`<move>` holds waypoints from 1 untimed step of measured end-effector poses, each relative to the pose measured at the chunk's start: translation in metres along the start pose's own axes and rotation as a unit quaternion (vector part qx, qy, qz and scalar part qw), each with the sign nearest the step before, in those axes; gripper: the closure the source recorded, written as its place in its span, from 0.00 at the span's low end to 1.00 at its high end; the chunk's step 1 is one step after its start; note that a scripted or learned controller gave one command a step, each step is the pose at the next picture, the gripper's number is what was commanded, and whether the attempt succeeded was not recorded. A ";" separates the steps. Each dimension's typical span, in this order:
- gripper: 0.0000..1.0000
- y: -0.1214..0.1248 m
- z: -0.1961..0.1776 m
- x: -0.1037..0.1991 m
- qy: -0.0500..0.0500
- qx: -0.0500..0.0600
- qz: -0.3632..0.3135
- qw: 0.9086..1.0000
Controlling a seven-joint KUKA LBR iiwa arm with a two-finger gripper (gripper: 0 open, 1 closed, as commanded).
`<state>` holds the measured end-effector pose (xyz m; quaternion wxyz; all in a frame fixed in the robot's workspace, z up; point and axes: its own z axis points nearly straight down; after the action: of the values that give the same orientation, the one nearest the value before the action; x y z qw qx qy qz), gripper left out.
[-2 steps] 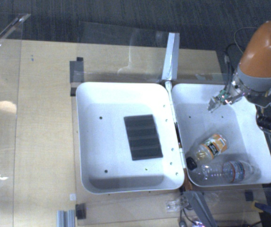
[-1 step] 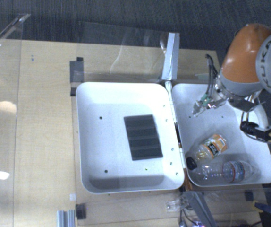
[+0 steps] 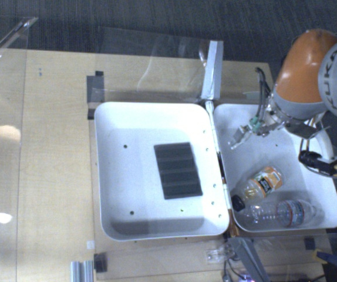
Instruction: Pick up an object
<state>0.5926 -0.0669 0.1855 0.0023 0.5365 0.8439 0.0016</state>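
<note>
Two white bins sit side by side on the wooden bench [image 3: 45, 175]. The left bin [image 3: 113, 157] is in the middle of the frame and has a dark ribbed mat [image 3: 178, 170] lying flat near its centre. The right bin [image 3: 239, 157] is at the right of the frame. In its lower part lie two bottles: a small bottle [image 3: 262, 183] with an orange and black label, tilted, and just below it a clear bottle [image 3: 281, 212] lying on its side, near the lower wall. A dark cap [image 3: 238, 202] is at the left end of the pair.

The arm [image 3: 309, 69] comes in at the upper right, and its gripper [image 3: 239, 137] hangs over the upper part of the right bin, well apart from both bottles. Nothing sits between its fingers; I cannot tell if they are spread or closed.
</note>
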 end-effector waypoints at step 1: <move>0.00 -0.069 0.091 -0.017 0.000 0.001 0.031 1.000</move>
<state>0.5378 -0.1112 0.0942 0.0018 0.5628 0.8266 0.0012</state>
